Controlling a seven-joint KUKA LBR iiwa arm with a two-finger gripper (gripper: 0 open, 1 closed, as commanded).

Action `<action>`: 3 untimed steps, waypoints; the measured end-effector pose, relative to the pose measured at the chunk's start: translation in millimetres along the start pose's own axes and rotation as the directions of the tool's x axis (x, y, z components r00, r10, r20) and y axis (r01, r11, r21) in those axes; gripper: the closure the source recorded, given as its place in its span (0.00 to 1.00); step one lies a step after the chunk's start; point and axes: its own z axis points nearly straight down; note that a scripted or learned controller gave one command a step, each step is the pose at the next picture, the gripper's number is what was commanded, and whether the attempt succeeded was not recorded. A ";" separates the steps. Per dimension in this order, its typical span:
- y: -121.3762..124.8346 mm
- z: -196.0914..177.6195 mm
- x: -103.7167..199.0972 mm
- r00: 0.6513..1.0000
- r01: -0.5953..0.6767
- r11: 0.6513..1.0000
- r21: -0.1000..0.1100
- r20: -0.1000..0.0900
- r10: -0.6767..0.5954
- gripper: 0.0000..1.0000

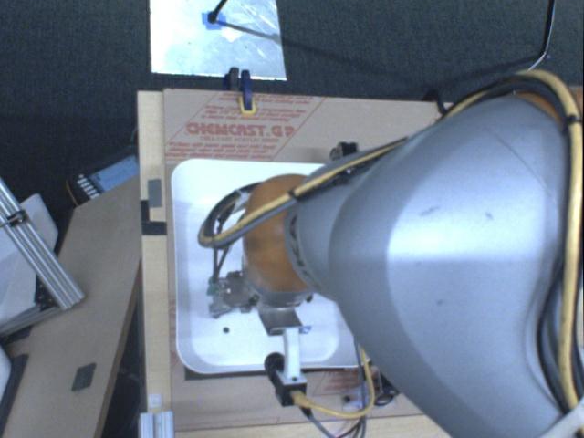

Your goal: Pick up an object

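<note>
My grey arm [438, 245] reaches in from the right and covers most of the bench. Its orange band [269, 240] hangs over the middle of the left white bin [189, 245]. Below the band, the gripper assembly [230, 297] points down into the bin, close to the floor at its near half. The arm's bulk hides whatever lies under the gripper. A small dark speck [225, 328] sits on the bin floor just in front of the gripper. A white bracket [292, 354] with a black end sticks out over the bin's near rim.
A cardboard sheet with red lettering [242, 128] lies under the bin, held by a blue and yellow clamp [245, 89] at the far edge. A shiny metal plate [217, 26] lies beyond. An aluminium rail [36, 254] and a wooden board [91, 290] flank the left.
</note>
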 end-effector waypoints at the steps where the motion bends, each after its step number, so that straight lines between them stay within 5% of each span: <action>1: 100.7 -42.1 21.0 1.000 -0.006 1.000 -0.012 -0.001 0.006 0.00; 2: 95.5 0.1 19.1 1.000 -0.009 1.000 0.004 0.003 0.009 0.00; 3: 124.7 -229.7 -1.8 1.000 -0.008 1.000 -0.016 -0.003 0.008 0.00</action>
